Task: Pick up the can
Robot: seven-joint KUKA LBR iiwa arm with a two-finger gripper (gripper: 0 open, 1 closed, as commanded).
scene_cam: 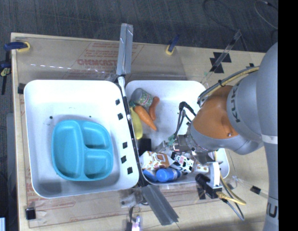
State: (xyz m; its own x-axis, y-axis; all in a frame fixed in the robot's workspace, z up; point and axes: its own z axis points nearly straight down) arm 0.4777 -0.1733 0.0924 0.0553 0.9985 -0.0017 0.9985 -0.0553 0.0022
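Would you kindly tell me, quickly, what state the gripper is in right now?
Gripper: cannot be told; it sits low in the right bin, apart from the can.

The bench is a light wooden board with red printed lettering near its far edge. Blue clamps grip its far left corner. Beyond the bench lies dark grey carpet, with thin cables looping at upper right.
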